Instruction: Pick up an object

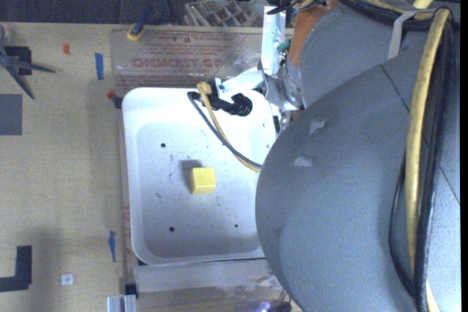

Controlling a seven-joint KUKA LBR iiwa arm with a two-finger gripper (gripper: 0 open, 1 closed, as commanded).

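Note:
A small yellow block (202, 180) lies alone on the floor of the white bin (132, 157), a little left of the bin's middle. My gripper (280, 104) hangs over the bin's far right part, up and to the right of the block and well apart from it. The wide grey arm (351, 179) covers the right side of the bin and hides most of the gripper from the camera. Nothing is seen held.
A clear plastic sheet with red lettering (179, 61) lies behind the bin. Bare wooden bench (58, 172) stretches to the left, with blue tape marks (99, 66) and black brackets (22, 268). Boxes and cables crowd the back.

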